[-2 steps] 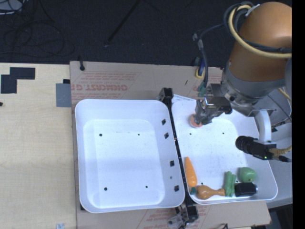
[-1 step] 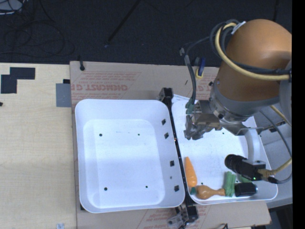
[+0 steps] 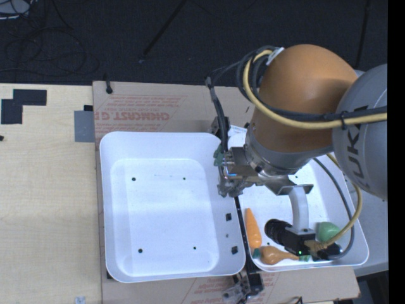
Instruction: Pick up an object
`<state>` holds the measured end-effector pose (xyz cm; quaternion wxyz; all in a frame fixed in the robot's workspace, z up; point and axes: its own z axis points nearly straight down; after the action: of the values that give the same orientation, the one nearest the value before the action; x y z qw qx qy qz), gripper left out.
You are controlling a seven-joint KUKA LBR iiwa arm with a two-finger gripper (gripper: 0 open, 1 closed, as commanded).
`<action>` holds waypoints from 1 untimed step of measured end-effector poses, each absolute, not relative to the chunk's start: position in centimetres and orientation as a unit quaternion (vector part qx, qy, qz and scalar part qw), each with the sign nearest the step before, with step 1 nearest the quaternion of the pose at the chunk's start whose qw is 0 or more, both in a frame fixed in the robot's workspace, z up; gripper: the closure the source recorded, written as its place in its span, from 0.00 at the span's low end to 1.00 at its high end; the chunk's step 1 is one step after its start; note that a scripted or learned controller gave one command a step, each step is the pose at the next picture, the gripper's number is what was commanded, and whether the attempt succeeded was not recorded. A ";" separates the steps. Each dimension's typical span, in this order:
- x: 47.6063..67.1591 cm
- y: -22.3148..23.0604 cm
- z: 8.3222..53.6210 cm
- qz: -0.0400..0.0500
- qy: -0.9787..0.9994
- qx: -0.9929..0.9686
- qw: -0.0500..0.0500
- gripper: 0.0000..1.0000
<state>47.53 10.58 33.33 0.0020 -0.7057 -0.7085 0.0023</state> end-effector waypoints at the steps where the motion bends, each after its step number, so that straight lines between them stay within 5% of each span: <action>1: 53.6 10.0 27.7 0.003 -0.707 -0.707 0.001 1.00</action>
<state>53.57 9.96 27.72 0.0012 -0.7073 -0.7069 0.0032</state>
